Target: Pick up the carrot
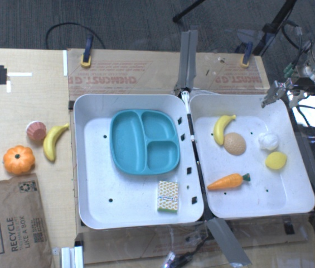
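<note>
The carrot (227,181) lies flat near the front edge of the right bin (296,202), leaf end toward the lemon (276,160). The gripper (282,91) hangs above that bin's back right corner, well apart from it, and whether it is spread or pressed together I cannot tell. A grab across the tapered tip would likely slip off, and the smooth body could roll on the bin floor.

Two bins side by side on tabletop (29,102). Left bin (90,205): divided tray (144,141) in middle, small box (168,196) in front of it near right wall. Right bin (291,202): carrot (228,181) at front, banana (222,128) behind it touching egg-like ball (234,143), lemon (276,160) to right, pale blurry item (268,141) just behind lemon. Tool (282,91), probably, at right bin's back right corner.
</note>
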Robot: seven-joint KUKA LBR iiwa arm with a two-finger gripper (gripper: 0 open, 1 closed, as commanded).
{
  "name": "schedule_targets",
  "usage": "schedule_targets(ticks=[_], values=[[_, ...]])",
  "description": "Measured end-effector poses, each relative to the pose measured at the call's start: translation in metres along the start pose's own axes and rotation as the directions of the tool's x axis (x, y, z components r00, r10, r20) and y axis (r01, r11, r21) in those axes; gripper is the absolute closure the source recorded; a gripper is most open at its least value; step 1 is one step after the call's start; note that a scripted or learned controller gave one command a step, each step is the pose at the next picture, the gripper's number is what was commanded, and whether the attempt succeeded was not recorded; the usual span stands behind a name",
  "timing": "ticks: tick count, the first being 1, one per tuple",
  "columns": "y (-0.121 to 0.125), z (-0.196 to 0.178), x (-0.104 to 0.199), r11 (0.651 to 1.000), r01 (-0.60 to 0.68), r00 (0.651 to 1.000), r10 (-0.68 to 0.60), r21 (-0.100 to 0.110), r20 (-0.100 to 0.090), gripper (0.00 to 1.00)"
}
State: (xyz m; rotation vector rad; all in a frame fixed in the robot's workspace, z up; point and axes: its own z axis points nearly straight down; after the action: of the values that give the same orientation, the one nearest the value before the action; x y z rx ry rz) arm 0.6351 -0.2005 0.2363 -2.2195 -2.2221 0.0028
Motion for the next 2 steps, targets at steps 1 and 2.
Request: schedule_targets(ticks=[1, 2], values=[[-0.054, 0.089, 0.048, 0.906, 0.423, 0.906, -0.423, -0.001, 0.000, 0.00], [-0.124, 0.127, 0.069, 0.892, 0.452, 0.892, -0.452, -0.001, 0.000, 0.00]])
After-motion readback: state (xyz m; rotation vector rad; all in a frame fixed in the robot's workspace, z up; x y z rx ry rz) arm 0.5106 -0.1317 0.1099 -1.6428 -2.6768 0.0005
